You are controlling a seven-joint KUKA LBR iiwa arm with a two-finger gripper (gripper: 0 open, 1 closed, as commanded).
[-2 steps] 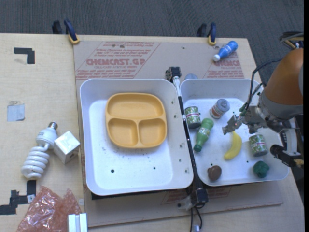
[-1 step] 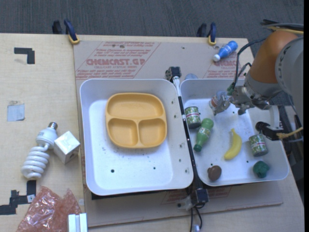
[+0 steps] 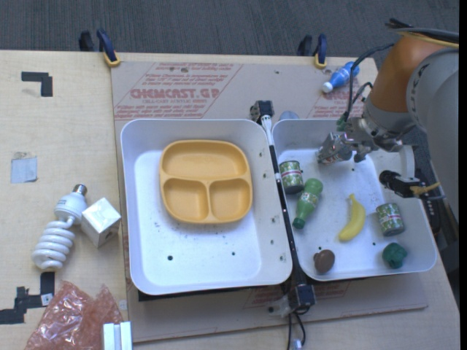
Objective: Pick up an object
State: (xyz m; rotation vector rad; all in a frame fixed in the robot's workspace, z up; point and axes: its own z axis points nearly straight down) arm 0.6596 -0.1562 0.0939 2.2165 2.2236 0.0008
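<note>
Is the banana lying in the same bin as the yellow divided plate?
No: the banana lies in the right bin, while the yellow plate sits in the left bin.

I see a robot lab: two white bins (image 3: 146,268) stand on a clamped board (image 3: 175,86), toy food lies inside, and grey carpet (image 3: 219,6) lies behind.
</note>
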